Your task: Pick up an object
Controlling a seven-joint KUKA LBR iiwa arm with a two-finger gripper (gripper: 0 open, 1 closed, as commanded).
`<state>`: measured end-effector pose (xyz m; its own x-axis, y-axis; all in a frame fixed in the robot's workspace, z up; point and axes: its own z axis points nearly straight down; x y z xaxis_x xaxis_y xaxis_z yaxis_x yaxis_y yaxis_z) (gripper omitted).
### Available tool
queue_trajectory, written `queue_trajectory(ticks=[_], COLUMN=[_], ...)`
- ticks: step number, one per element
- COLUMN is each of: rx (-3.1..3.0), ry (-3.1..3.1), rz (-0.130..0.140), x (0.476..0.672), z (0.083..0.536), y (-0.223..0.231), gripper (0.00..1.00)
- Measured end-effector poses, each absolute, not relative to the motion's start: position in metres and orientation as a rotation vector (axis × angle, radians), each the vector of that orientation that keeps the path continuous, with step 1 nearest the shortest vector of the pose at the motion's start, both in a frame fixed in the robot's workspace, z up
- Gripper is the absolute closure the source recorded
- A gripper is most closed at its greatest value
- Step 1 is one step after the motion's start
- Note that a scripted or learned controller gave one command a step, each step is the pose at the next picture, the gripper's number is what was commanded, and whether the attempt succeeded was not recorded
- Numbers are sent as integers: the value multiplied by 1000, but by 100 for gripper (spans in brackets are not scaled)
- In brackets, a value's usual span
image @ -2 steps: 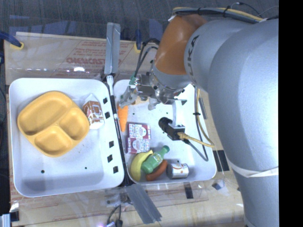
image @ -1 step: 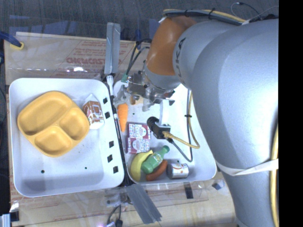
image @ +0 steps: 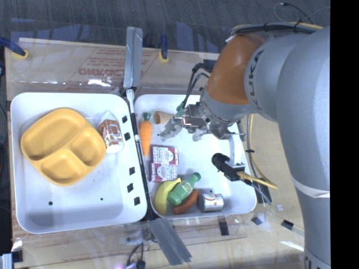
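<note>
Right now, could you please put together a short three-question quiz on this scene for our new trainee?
1. True or false: the yellow divided plate lies in the left bin.
2. What lies on the banana? A) green bottle B) carrot C) can
3. Fill in: the gripper hovers over the ____ bin.

Key: 1 true; 2 A; 3 right.

Tray [image: 63, 144] in left bin [image: 33, 217]; carrot [image: 145, 136] perhaps touching right bin's [image: 247, 203] wall.
</note>
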<state>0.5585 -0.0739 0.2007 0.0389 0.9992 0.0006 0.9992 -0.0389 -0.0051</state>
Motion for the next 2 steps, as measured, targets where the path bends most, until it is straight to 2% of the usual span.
queue_trajectory(ticks=[1, 2], rx=[-2170, -2073], ry=[-2272, -2368], rz=[0, -8], x=[537, 574], z=[100, 97], y=[-127, -95], gripper=[0, 0])
